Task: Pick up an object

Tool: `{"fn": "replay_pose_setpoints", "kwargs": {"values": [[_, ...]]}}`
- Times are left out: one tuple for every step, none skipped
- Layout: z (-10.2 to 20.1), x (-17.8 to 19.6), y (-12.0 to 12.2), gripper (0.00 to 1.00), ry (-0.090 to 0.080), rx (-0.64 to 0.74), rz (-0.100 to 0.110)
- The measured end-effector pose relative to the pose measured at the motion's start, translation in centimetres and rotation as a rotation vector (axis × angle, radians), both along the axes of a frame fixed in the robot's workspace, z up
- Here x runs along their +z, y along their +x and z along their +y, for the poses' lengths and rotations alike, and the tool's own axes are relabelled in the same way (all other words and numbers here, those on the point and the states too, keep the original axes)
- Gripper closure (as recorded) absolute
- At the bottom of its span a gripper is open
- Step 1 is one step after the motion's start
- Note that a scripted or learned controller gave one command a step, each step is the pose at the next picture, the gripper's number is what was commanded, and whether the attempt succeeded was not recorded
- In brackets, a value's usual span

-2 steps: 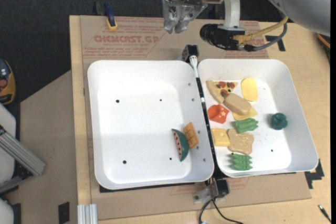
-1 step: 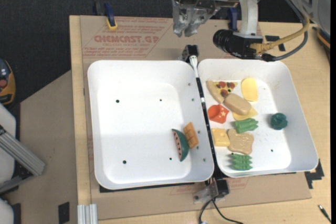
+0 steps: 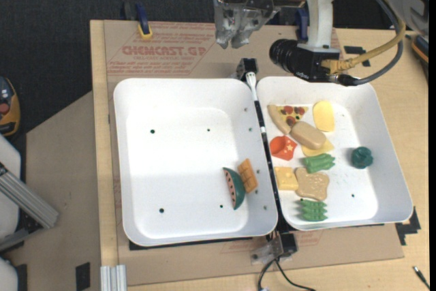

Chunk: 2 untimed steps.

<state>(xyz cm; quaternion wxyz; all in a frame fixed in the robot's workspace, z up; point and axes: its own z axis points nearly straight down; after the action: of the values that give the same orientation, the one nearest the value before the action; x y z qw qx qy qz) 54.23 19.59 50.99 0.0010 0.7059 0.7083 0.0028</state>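
My gripper [image 3: 234, 36] hangs high above the back edge of the bench, over the gap behind the two bins, with nothing between its fingers. The left bin [image 3: 170, 146] holds a watermelon slice [image 3: 235, 188] and a small orange waffle piece [image 3: 248, 176] near its right wall. The right bin [image 3: 381, 146] holds a pizza slice [image 3: 286, 115], a yellow piece [image 3: 324, 116], a tan bread roll [image 3: 308, 135], a red piece with a star [image 3: 283, 147], a green pepper [image 3: 319, 162], a teal ball [image 3: 362, 157], a cheese block [image 3: 287, 178], a toast slice [image 3: 313, 185] and a green leafy piece [image 3: 313, 210].
The bins sit on a cardboard sheet [image 3: 163, 44] with red lettering. A blue and yellow clamp [image 3: 143, 20] stands at the sheet's back left. A black clip [image 3: 248, 69] joins the bins at the back. Bare room lies across the left bin's left half.
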Motion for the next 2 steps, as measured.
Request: {"fn": "replay_pose_setpoints", "kwargs": {"values": [[3.0,-10.6,-3.3,1.0,-0.006,0.0,0.016],[2.9,-10.5,-6.5,1.0,-0.004,-0.001,0.01]]}}
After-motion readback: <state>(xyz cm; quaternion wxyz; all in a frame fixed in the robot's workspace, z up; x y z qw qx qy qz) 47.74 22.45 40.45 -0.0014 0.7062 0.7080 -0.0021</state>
